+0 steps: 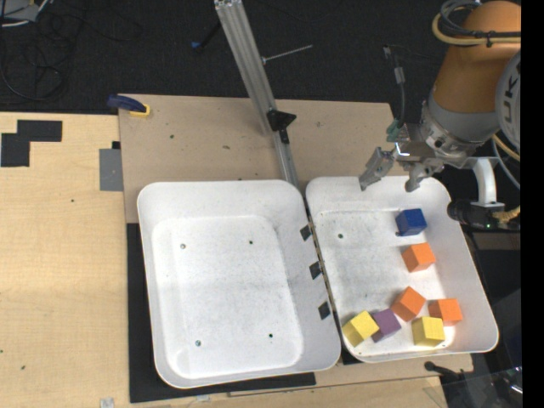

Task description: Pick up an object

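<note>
In the right bin [357,228] lie several small blocks. A blue one [411,221] sits near the far right. An orange one [417,256] lies just below it. Near the front are another orange block [409,303], a third orange one [447,311], a purple one [386,322] and two yellow ones [361,326] [427,331]. My gripper [394,173] hangs above the bin's far edge, up and left of the blue block. Its two fingers stand apart with nothing between them.
The left bin [223,279] lies beside the right one, joined by black clips [313,253]. A slanted aluminium bar [253,75] rises behind the bins. A blue and yellow clamp [127,104] sits at the bench's far left corner.
</note>
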Robot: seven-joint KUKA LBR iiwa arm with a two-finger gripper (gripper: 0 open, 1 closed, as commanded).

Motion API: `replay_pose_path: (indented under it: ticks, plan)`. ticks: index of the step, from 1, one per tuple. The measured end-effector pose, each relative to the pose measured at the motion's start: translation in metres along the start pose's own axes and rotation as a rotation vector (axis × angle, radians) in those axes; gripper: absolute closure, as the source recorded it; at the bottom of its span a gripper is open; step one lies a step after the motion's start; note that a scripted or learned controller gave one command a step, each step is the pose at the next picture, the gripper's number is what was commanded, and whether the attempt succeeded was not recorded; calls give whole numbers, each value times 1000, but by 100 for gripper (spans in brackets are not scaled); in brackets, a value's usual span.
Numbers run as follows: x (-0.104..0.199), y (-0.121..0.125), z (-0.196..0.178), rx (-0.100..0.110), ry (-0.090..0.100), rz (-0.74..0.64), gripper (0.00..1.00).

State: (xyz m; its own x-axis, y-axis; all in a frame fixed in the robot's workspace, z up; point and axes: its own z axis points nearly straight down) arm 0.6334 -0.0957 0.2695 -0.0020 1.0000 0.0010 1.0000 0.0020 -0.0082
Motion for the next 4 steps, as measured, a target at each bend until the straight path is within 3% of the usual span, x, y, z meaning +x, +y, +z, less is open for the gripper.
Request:
replay_pose_path:
  ticks: [1,4]
  plan:
    - [0,1,-3,-5,-1,0,0]
    - [-8,-11,175,2,0,4,0]
